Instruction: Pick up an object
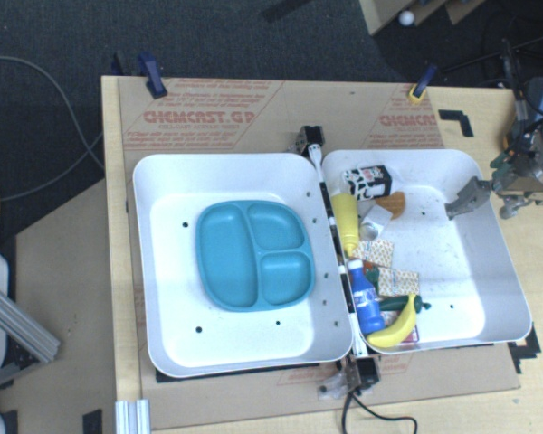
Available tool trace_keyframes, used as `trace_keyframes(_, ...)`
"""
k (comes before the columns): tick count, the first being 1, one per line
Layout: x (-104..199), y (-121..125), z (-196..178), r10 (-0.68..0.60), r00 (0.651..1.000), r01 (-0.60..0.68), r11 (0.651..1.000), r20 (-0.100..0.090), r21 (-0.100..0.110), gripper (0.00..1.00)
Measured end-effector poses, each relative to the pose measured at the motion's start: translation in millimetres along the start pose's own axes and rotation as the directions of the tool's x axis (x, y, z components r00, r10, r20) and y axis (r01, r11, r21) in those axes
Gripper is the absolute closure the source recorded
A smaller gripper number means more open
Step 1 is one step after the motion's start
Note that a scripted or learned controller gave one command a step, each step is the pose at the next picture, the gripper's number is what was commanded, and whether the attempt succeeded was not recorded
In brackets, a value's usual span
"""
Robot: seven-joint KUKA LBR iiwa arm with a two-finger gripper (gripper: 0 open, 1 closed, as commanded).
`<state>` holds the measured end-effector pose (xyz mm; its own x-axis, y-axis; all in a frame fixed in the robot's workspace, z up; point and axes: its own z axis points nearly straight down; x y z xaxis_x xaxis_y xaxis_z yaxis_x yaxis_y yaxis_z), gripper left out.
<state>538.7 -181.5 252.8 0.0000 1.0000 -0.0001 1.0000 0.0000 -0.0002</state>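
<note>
My gripper (487, 204) hangs over the right rim of the right bin (489, 297), its two grey fingers (464, 199) spread apart with nothing between them. The objects lie piled along that bin's left side, well to the gripper's left: a black-and-white can (368, 182), a yellow bottle (347, 224), a brown piece (394, 203), a blue-and-white tube (363, 297), a banana (395, 326) and some patterned packets (385, 268).
The left bin (163, 233) holds a blue divided plate (253, 253). A black divider strip (330, 233) runs between the two bins. Blue clamps (150, 75) pin the cardboard sheet at the back of the bench.
</note>
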Motion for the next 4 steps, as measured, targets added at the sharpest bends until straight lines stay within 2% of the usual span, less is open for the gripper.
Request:
trace_keyframes(1,22,-58,166,0.0,1.0,0.0,1.0,0.0,-0.003,0.0)
trace_keyframes(2,74,-58,165,0.007,1.0,-0.007,1.0,0.012,-0.012,0.0)
trace_keyframes(3,77,-56,155,0.004,1.0,-0.004,1.0,0.007,-0.013,1.0)
trace_keyframes(4,77,-56,155,0.005,1.0,-0.005,1.0,0.008,-0.014,0.0)
